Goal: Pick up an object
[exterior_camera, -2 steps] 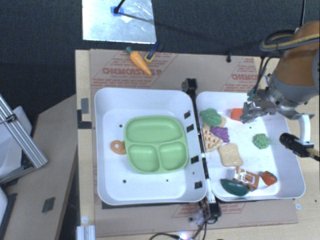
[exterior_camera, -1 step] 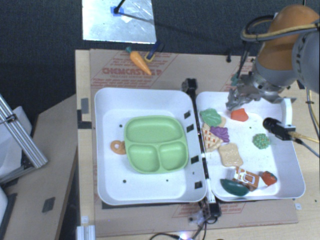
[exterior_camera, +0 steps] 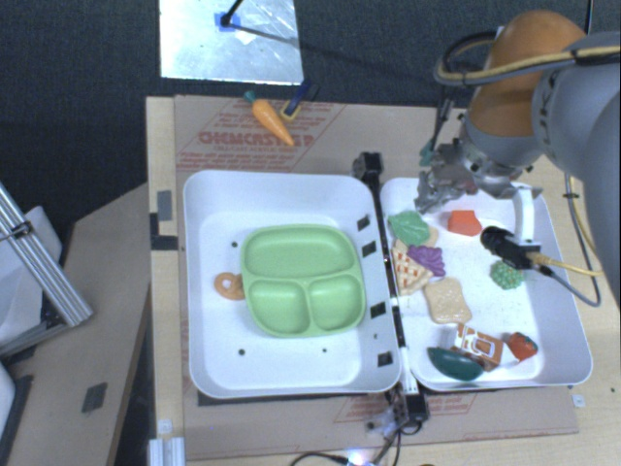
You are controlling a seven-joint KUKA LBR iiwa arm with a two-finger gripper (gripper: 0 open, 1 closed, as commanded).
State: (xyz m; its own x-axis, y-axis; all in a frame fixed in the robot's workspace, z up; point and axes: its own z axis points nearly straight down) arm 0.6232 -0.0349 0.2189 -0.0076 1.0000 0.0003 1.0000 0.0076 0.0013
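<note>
My gripper (exterior_camera: 433,198) hangs over the far left corner of the right bin (exterior_camera: 563,289), just above and behind a green leafy toy (exterior_camera: 409,227). An orange-red piece (exterior_camera: 464,223) lies just to its right. Further forward in that bin are purple grapes (exterior_camera: 425,257), a waffle (exterior_camera: 409,276), a tan bread slice (exterior_camera: 447,301), a green broccoli (exterior_camera: 506,276), a striped box (exterior_camera: 479,344), a dark green piece (exterior_camera: 454,363) and a red piece (exterior_camera: 522,346). I see nothing held in the gripper.
The left bin (exterior_camera: 209,250) holds a green divided plate (exterior_camera: 301,280) and a small pretzel (exterior_camera: 229,285). A toy carrot (exterior_camera: 272,121) lies on the cardboard behind the bins. A black part (exterior_camera: 503,243) with a yellow cable hangs over the right bin.
</note>
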